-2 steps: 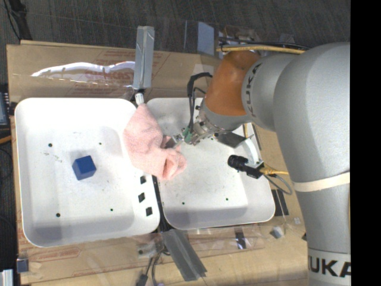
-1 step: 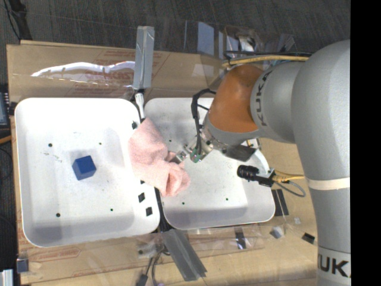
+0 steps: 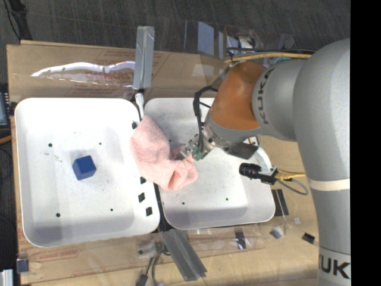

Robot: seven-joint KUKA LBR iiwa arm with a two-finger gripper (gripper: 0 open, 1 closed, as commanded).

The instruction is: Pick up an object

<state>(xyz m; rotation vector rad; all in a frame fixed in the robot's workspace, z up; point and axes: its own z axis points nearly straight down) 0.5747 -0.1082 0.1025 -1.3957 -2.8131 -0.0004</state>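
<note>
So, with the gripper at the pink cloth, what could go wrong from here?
1. The pink cloth drapes over the rim between the left bin and the right bin; lifting may drag it over that rim.
2. The gripper meets only the cloth's edge, so a grasp could slip.

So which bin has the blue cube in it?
The left bin. The blue cube sits alone on its floor, while the right bin has the gripper and most of the pink cloth.

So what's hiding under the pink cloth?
The pink cloth drapes over the ridge between the left bin and right bin, so their rims lie under it. Anything else beneath is covered. The gripper sits at its right edge.
</note>
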